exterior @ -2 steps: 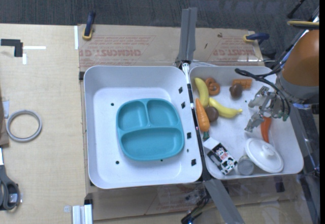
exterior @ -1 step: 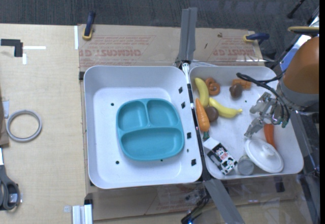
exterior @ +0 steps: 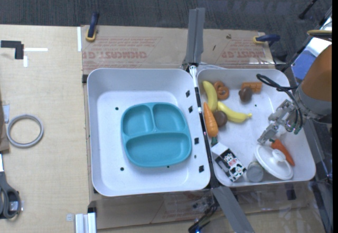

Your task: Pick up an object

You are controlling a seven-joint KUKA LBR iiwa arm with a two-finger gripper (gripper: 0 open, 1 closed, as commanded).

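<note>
Camera view puts the pincer (exterior: 270, 132) low in the right bin (exterior: 264, 74); whether it grips, I cannot tell. Just beside, toward the near-right corner, lies a small carrot (exterior: 283, 151), slanting along that way.

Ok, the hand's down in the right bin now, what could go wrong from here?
1. The hand sits beside a small carrot that leans on a white lid; closing could catch both or nudge the carrot away.
2. It is close to the right bin's outer wall, so a descent might scrape the rim.
3. I can't tell how the fingers stand, so a miss is possible.
</note>
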